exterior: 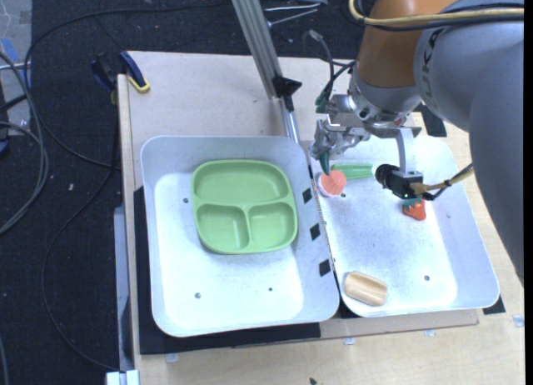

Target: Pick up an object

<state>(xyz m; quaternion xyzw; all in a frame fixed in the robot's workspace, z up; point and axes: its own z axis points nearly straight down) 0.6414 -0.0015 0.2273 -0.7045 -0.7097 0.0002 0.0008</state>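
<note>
One hand, perhaps touching bin wall.

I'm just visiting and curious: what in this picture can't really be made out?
- Gripper: its own wrist hardware blocks the tips in the camera view.
- Green item: partly hidden behind the gripper.
- Orange-red object: too small to identify.
- Arm: cut off by the right edge.

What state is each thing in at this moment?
Green tray: upright in left bin, compartments bare.
Bread roll: lying flat near right bin's front edge.
Pink and green toy: lying in right bin, under the end effector.
Orange toy: resting in right bin, untouched.
</note>
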